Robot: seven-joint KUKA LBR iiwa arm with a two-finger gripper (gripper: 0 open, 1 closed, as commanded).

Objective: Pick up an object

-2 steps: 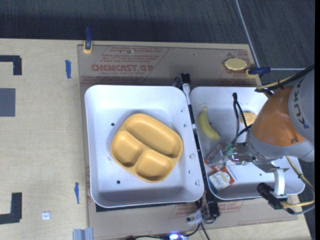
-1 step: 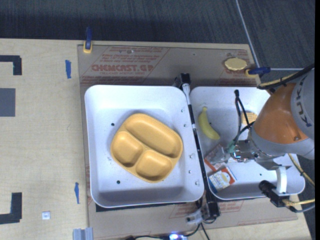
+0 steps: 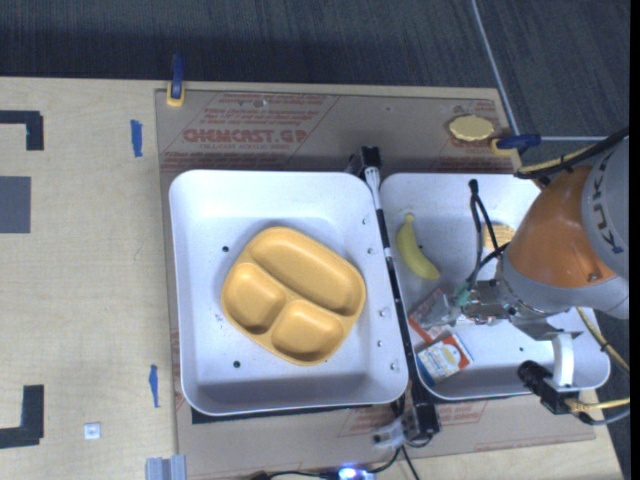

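In the right bin [image 3: 441,200] lie a yellow banana [image 3: 414,250], a crinkled clear packet with red print [image 3: 431,314] and a small orange, white and blue carton [image 3: 444,356]. A yellow-orange thing [image 3: 497,235] peeks out from behind the arm. My gripper [image 3: 463,303] is low over the bin's middle, right at the packet's right edge, with the orange-banded wrist [image 3: 560,243] above it. The gripper's own body hides its tips. Whether anything sits between them cannot be seen.
The left bin [image 3: 190,268] holds a yellow three-compartment plate [image 3: 292,293]. Both bins rest on a cardboard sheet [image 3: 260,128] with a round tan disc [image 3: 471,128] at its far right. Cables and a black bracket [image 3: 545,386] hang near the right bin's front edge.
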